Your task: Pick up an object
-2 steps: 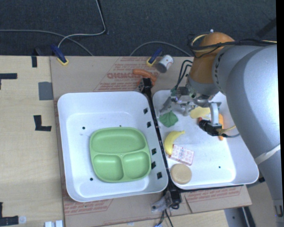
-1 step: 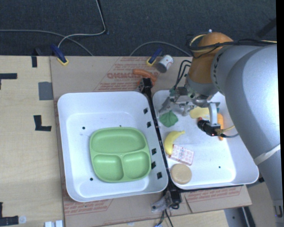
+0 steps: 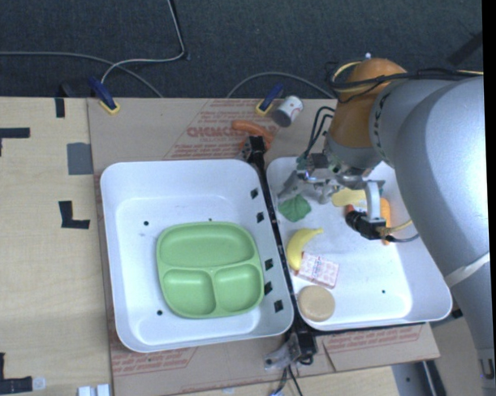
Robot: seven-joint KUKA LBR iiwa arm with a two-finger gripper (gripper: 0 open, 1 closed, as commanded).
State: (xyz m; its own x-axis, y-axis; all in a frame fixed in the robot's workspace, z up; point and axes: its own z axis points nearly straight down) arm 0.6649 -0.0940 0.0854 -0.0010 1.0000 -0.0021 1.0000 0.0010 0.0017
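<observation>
My fingers [image 3: 306, 183] hover just above the green object [image 3: 295, 208] in the right bin [image 3: 398, 297]; I cannot tell their state.

Divided tray [image 3: 209, 267] in left bin [image 3: 119, 238]; banana [image 3: 300, 246], packet [image 3: 319, 269] in right bin [image 3: 414, 297].

A green divided plate [image 3: 210, 267] lies in the middle of the left bin [image 3: 122, 189]. Both bins rest on a cardboard sheet [image 3: 148, 132] spread over the wooden bench [image 3: 31, 274]. Two blue clamps [image 3: 105, 96] grip the cardboard's far edge, with black cables [image 3: 173, 29] trailing behind them.
</observation>
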